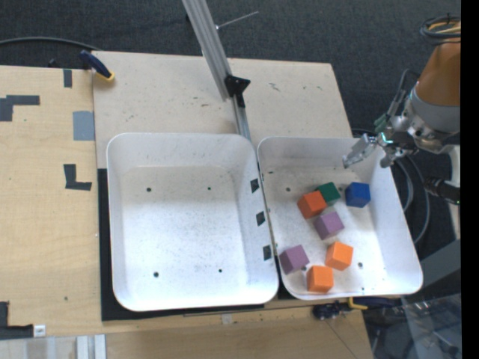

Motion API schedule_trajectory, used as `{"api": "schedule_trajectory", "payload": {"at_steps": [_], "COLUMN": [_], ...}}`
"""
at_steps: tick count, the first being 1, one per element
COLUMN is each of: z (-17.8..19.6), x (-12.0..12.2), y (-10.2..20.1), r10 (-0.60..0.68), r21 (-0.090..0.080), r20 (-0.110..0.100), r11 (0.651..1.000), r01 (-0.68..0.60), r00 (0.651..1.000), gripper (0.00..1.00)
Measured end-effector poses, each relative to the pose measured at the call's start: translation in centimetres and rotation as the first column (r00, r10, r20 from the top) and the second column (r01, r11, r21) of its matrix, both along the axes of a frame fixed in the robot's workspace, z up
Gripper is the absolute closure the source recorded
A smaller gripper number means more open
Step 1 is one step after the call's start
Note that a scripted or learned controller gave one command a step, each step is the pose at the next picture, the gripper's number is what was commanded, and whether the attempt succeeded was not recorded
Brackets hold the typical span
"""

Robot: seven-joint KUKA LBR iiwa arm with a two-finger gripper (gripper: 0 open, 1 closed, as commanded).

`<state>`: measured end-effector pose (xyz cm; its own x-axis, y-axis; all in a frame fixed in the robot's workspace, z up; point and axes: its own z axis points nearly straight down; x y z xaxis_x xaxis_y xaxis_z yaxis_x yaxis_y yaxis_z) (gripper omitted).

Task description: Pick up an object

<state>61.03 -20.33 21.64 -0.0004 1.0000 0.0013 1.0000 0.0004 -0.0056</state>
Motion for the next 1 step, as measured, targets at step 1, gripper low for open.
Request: {"api": "schedule_trajectory", "payload": {"at_steps": [1], "z": [0.29], "x": [0.1], "y": [-0.01], "r10": [0.001], "r21": [-0.002], "r20": [0.004], "r11": [1.0], "r01": [-0.001], "r00": [1.0], "gripper": [0.0]}}
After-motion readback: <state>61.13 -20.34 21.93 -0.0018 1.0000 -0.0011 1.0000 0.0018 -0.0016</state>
